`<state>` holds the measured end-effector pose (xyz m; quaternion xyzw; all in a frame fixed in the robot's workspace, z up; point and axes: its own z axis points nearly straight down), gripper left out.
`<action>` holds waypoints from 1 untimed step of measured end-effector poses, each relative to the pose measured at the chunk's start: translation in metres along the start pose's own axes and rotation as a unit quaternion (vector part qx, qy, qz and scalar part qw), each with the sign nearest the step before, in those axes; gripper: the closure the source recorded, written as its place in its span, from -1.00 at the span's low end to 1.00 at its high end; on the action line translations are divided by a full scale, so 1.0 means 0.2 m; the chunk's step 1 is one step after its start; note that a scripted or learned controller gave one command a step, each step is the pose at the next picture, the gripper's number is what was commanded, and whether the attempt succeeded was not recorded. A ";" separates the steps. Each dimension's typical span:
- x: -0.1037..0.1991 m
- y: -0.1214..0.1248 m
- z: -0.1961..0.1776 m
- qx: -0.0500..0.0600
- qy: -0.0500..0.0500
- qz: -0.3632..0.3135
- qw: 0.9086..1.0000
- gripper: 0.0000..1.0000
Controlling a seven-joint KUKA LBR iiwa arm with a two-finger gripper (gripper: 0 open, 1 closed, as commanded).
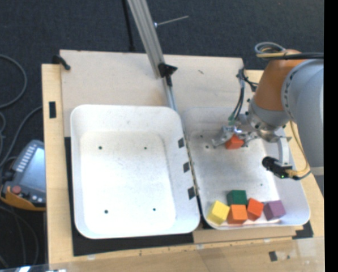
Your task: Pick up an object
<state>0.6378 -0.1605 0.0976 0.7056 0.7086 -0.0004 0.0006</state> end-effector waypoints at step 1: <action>-0.02 0.01 -0.06 -0.002 -0.002 -0.001 1.000 1.00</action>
